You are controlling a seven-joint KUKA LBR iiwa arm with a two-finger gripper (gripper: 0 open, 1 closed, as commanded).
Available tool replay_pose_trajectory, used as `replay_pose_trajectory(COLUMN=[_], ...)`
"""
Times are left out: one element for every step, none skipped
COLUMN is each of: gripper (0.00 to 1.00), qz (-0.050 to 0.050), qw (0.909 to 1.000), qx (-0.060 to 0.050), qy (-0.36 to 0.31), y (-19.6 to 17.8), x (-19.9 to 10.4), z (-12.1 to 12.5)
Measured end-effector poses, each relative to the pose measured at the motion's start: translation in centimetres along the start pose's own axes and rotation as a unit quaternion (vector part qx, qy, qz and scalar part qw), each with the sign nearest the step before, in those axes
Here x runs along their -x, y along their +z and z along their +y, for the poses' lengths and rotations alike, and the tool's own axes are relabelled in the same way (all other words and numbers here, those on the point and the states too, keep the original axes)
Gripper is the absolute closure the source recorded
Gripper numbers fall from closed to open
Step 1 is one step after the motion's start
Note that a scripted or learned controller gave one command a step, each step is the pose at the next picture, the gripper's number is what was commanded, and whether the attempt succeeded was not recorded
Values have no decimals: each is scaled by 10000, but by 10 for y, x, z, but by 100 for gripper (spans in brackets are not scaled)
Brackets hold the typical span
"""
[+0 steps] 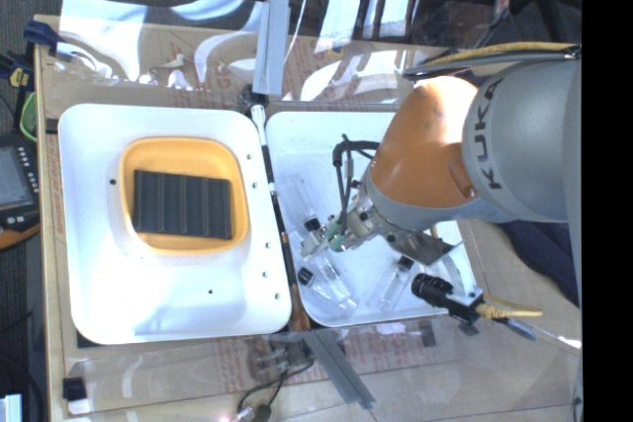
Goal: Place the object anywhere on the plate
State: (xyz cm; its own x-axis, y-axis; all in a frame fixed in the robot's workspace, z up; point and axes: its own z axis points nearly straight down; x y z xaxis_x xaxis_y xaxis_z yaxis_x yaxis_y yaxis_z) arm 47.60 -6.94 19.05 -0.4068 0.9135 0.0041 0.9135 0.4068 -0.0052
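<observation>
The end effector (331, 237) sits low in the right bin (297, 153); its opening and any hold cannot be told. At its 9 o'clock, in the left bin (89, 292), a dark ribbed slab (183, 205) lies on the yellow plate (178, 151). If that slab is the object, placing looks done.

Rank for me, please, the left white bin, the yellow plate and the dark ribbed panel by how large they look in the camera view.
1. The left white bin, largest; the plate lies in it.
2. The yellow plate; its rim frames the panel.
3. The dark ribbed panel, smallest.
</observation>
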Motion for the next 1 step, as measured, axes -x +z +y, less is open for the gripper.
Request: replay_pose_trajectory(gripper=[100], qz=[-17], qw=[9997], qx=[18], qy=[-230], y=[-14], x=[-40], z=[64])
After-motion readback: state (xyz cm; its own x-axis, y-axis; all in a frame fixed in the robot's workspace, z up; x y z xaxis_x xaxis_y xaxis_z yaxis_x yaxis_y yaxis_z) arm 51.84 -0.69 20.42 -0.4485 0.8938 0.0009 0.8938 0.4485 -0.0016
